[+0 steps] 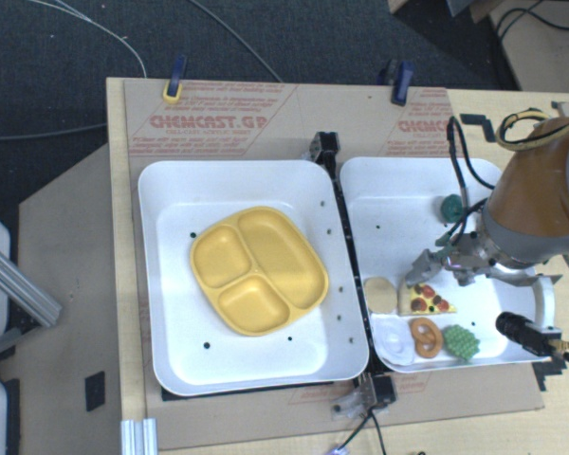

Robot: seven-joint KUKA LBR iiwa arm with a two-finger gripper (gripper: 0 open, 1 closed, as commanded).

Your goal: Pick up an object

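pizza slice (431,300): small toy wedge, yellow with red dots, right bin (398,183) front, beside pretzel (424,336) | arm (536,202): reaching from right | gripper (423,271): just above slice, opening cannot tell, nothing visibly held

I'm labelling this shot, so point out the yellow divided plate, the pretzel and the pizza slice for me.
yellow divided plate (258,269): camera view, on the ridge where its three compartments meet.
pretzel (424,336): camera view, middle of its brown twist.
pizza slice (429,300): camera view, its topped face.
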